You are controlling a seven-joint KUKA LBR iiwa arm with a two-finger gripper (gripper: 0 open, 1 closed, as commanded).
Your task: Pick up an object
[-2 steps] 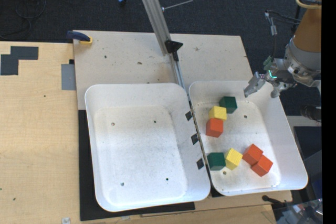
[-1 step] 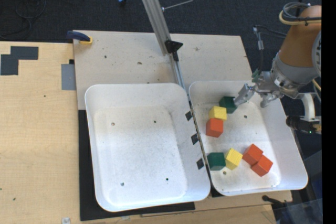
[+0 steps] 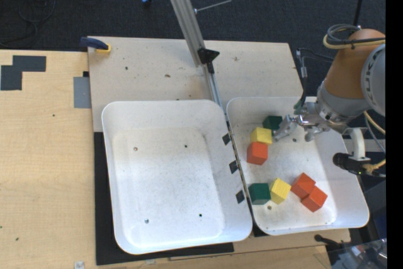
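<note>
Blocks, small hard cubes in plain colours, all lie in the right bin (image 3: 352,214), a shallow white tray with rounded corners and a speckled floor. The left bin (image 3: 126,135) is of the same make, its floor dotted with a few dark specks. Near the right bin's left edge a yellow block (image 3: 261,135) touches an orange block (image 3: 257,152) just below it, with a dark green block (image 3: 272,122) just above. Toward the bottom edge sit a green block (image 3: 259,193), a second yellow block (image 3: 280,190) touching it, and two orange blocks (image 3: 309,192) pressed together. A slanted metal rail (image 3: 186,9) crosses the bench behind the bins. The gripper (image 3: 291,126) hangs low beside the dark green block; whether its jaws are apart or hold anything, I cannot tell.
</note>
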